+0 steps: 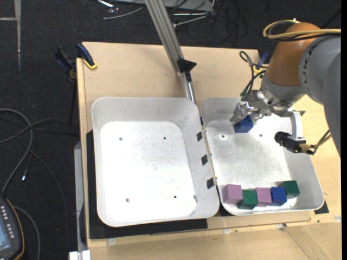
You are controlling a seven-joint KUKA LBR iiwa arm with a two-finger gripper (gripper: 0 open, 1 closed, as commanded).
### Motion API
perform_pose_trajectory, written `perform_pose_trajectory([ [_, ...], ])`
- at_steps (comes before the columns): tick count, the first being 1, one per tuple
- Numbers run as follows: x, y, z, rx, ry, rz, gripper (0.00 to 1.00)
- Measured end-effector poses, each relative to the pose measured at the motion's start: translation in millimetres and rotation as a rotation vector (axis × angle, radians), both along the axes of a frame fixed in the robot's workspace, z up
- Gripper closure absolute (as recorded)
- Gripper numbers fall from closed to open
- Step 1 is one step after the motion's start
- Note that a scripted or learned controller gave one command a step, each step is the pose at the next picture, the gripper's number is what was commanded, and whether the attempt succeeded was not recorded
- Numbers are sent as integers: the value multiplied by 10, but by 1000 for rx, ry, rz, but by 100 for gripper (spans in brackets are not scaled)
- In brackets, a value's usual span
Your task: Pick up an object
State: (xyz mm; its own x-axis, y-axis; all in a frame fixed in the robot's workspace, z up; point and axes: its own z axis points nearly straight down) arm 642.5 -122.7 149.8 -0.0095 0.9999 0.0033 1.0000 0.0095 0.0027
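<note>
My gripper (244,118) hangs over the far part of the right bin (303,161), shut on a blue block (243,125) that shows between its fingers, lifted above the bin floor. Along the near wall of the right bin lies a row of blocks: a pink block (232,193), a green block (249,198), a second pink block (263,195), a blue block (278,194) and a dark green block (291,187).
The left bin (103,145) stands beside the right one, their walls meeting in the middle. A slanted metal pole (165,28) rises behind the bins. A black camera fitting (286,141) juts from the wrist.
</note>
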Motion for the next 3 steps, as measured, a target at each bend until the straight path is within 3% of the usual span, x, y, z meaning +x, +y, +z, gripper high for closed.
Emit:
perform_pose_trajectory([
  [1, 391, 620, 489, -2, -5, 0, 100],
  [2, -261, 1132, 1141, 0, -2, -1, 100],
  [3, -374, 1746, 907, -1, 7, 0, 100],
])
